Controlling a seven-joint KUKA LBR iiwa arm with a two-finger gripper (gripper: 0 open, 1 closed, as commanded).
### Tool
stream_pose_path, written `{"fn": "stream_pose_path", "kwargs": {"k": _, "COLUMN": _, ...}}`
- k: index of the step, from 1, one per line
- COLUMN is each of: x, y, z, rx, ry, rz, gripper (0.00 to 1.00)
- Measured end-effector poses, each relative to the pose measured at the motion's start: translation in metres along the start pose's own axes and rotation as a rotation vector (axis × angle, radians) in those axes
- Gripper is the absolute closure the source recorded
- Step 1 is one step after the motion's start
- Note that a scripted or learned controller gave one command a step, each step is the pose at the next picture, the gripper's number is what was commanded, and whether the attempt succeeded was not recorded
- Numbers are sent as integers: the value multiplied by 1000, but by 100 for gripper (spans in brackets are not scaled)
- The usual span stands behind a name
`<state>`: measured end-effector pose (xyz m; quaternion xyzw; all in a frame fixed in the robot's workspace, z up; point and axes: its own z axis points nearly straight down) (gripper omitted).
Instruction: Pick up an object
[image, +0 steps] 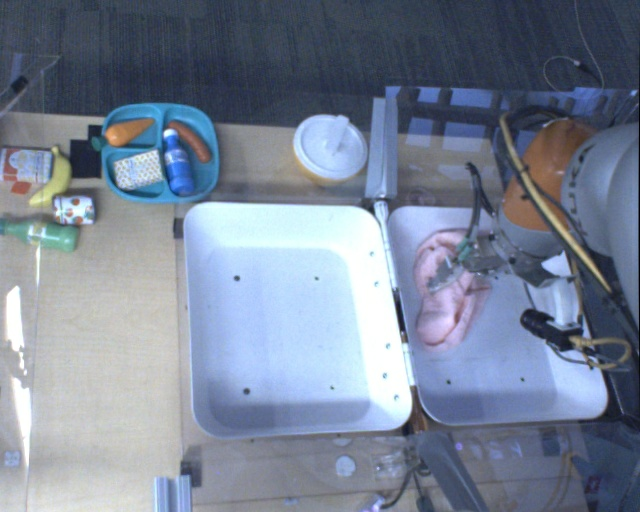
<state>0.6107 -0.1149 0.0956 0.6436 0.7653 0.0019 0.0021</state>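
Two shallow white bins sit side by side on a pale wooden bench. The left bin (285, 320) fills the middle of the frame; its floor shows only a few small dark dots. The right bin (520, 385) lies at the right of the frame, its near edge touching the left bin's edge along a narrow metal strip. In the upper left part of the right bin lies a soft pink object (445, 305), crumpled and elongated, running from upper to lower along the bin floor, close to the wall nearest the left bin. The grey arm (600, 190) comes in from the right edge of the frame, with its orange band (535, 175) at the upper right and yellow and black cables looping around it. The gripper (462, 262) hangs over the upper part of the pink object, its tip pointing toward the left of the frame; the fingers are too small and dark against the cloth-like pink shape to tell whether they are spread or closed, or whether anything sits between them. Beyond the bins, at the upper middle, stands a round white lidded cup (330, 148). At the upper left sits a blue divided tray (205, 165) with toy food in it. At the far left edge lie a banana (52, 178), a small can (73, 209) and a green bottle (40, 233).
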Motion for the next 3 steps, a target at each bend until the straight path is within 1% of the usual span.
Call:
{"fn": "stream_pose_path", "kwargs": {"k": 1, "x": -25, "y": 55, "z": 7, "rx": 15, "ry": 8, "rz": -167, "gripper": 0}}
{"fn": "stream_pose_path", "kwargs": {"k": 2, "x": -26, "y": 57, "z": -3, "rx": 6, "ry": -1, "rz": -171, "gripper": 100}}
{"fn": "stream_pose_path", "kwargs": {"k": 3, "x": 32, "y": 67, "z": -88, "rx": 3, "ry": 1, "rz": -152, "gripper": 100}}
